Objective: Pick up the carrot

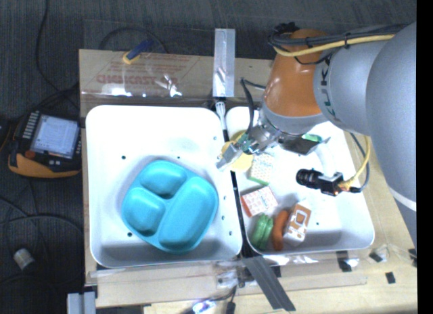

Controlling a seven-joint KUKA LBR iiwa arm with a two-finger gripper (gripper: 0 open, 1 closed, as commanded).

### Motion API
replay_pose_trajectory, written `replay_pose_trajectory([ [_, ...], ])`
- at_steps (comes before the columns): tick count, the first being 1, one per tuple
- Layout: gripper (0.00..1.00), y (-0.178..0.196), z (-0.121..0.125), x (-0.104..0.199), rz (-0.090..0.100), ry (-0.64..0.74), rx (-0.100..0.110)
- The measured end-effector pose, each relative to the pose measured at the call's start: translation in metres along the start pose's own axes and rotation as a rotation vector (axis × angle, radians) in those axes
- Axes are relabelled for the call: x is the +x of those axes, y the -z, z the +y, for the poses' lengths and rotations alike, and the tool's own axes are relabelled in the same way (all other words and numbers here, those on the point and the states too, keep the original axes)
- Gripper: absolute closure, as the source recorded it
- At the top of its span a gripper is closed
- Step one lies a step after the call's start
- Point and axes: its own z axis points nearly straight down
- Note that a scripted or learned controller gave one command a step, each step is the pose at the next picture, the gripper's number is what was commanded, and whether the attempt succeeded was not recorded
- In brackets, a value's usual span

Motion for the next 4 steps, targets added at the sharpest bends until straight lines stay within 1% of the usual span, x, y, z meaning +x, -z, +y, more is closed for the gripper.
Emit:
replay_pose_trajectory([
  [1,1.0,0.001,0.062,0.022,-0.005,0.2,0.0],
  [2,1.0,0.037,0.12,0.038,-0.007,0.445,-0.001],
  [3,1.0,0.046,0.119,0.065,-0.006,0.629,0.0],
  [4,1.0,0.045,0.062,0.074,-0.006,0.748,0.0],
])
